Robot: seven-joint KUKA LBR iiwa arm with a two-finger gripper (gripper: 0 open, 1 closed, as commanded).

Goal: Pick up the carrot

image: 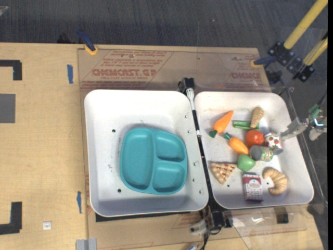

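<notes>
An orange carrot (223, 121) with a green stem lies tilted in the upper left part of the right bin (299, 189). A second orange carrot-like piece (238, 144) lies just below it, touching a red tomato (254, 137). My gripper (303, 127) reaches in at the bin's right rim, above the wall and well to the right of both orange pieces. It has nothing visible in its hold.
Around the carrots lie a beige and green vegetable (253, 119), a green fruit (246, 163), a pizza slice (222, 171), a croissant (276, 179), a small red box (252, 187) and a round patterned toy (273, 141). The left bin (99, 155) bears a teal divided plate (154, 161).
</notes>
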